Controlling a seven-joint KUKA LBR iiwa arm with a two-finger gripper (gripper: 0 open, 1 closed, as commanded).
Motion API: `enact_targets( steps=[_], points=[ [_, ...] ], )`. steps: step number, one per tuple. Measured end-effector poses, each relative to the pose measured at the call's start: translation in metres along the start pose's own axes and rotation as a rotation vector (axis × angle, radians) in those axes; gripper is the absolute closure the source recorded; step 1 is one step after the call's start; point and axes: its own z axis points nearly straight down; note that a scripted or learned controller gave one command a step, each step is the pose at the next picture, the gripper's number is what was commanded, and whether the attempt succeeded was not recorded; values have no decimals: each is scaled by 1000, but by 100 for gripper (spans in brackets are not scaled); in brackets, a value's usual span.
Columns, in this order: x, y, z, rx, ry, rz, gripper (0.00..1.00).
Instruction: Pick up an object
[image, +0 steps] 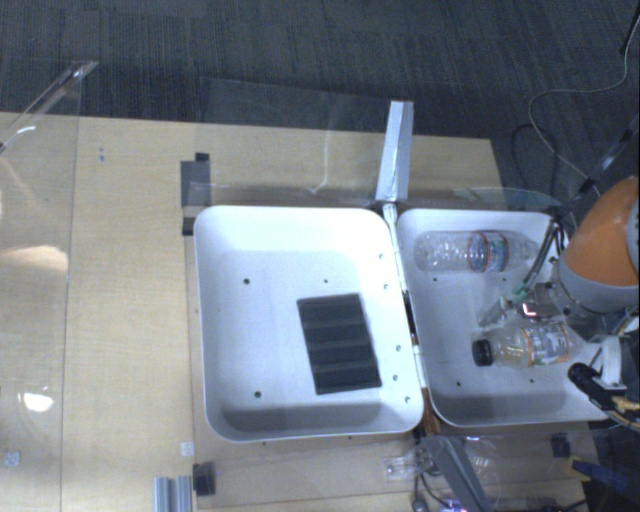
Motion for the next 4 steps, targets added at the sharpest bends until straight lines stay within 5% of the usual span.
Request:
enact_targets(
  steps=[1, 2, 3, 4],
  points=[
    [11, -38, -1, -1, 0, -7, 0],
    [57, -43, -2, -4, 0, -73, 0],
    [74, 26, 0, -1, 2, -34, 0],
    [46, 126, -98, 5, 2, -66, 0]
  ],
)
